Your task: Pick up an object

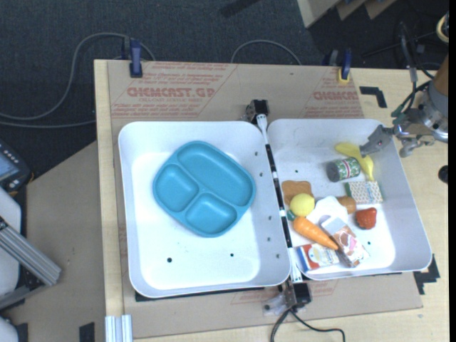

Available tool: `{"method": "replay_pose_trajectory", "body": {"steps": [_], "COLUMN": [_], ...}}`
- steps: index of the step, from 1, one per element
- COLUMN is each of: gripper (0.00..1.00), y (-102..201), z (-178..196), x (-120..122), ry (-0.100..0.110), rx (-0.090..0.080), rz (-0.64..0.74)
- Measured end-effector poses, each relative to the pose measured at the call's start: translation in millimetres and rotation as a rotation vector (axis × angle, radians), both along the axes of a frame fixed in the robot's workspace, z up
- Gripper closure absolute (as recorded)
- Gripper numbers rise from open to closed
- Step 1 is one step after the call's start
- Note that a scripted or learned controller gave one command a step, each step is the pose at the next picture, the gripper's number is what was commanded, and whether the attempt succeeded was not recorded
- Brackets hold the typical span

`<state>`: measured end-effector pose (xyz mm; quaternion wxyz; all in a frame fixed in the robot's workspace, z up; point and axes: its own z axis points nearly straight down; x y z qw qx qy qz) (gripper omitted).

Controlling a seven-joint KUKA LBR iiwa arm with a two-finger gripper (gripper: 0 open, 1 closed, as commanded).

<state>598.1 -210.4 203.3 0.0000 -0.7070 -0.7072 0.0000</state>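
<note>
The end effector (390, 137) hangs at the far right edge of the right bin (417, 223), one dark finger reaching toward the banana (355, 154); I cannot tell whether it is apart or together, and nothing shows clamped in it. No object has been lifted: every candidate lies in the right bin. Closest are the banana and, touching it, a small can (343, 169) on its side. Beyond them sit a patterned block (365, 192), a red piece (366, 218), a brown slice (297, 189), a lemon (302, 204), a carrot (315, 232) and a flat packet (338, 242), packed tightly together. The likely trouble is that crowding: a descent on the banana could strike the can and roll it away, or pinch two things at once, and the curved banana may slip out of a shallow grip. Working so near the bin wall also risks a collision. The left bin (135, 212) holds a blue divided tray (204, 188), its compartments bare. Both bins rest on the counter (235, 84).
</note>
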Motion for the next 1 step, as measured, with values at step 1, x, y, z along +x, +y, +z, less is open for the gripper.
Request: {"method": "replay_pose_trajectory", "body": {"steps": [1], "gripper": [0.00], "y": [44.1], "z": [-126.0], "x": [39.4], "ry": [0.008], "rx": [0.005], "rz": [0.005]}}
